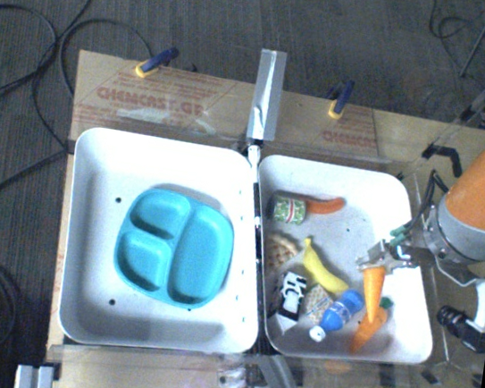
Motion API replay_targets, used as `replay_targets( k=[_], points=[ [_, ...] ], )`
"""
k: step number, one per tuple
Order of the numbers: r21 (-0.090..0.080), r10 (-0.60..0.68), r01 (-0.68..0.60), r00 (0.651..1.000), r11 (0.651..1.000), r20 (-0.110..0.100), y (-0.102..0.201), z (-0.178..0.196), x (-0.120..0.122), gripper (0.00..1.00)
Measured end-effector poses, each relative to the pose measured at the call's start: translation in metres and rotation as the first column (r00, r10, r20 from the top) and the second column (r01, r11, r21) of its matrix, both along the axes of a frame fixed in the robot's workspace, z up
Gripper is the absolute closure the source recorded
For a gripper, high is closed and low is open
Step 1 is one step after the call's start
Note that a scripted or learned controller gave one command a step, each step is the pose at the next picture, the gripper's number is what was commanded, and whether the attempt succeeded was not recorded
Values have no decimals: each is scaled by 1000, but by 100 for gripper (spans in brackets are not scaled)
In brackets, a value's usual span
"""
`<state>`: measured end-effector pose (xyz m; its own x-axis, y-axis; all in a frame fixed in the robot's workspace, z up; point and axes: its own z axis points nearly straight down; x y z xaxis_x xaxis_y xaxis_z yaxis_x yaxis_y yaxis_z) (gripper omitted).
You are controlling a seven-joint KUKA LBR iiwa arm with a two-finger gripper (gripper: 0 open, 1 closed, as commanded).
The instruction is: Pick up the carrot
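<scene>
An orange carrot point(372, 291) hangs upright in the right bin point(420, 215), near its right wall. Its thick upper end sits between the fingers of my gripper point(382, 260), which is shut on it. The tapered tip points down toward a second orange carrot-like piece point(368, 332) with a green top, which lies on the bin floor beside a blue bottle point(338, 310). The grey wrist and orange band of the arm come in from the right, over the bin's rim.
The right bin also holds a green can point(291, 209), a slim orange-red pepper point(327, 205), a yellow banana point(322, 268), a brown round item point(281, 250) and a black-and-white packet point(292, 294). A blue divided tray point(178, 246) lies in the left bin point(102, 168).
</scene>
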<state>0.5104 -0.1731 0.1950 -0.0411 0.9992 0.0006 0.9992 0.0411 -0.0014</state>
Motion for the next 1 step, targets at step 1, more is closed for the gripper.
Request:
replay_targets(
  k=[1],
  points=[
    [-1, -28, 28, 1000, 1000, -1, 21, -28, -1, 100]
  ],
)
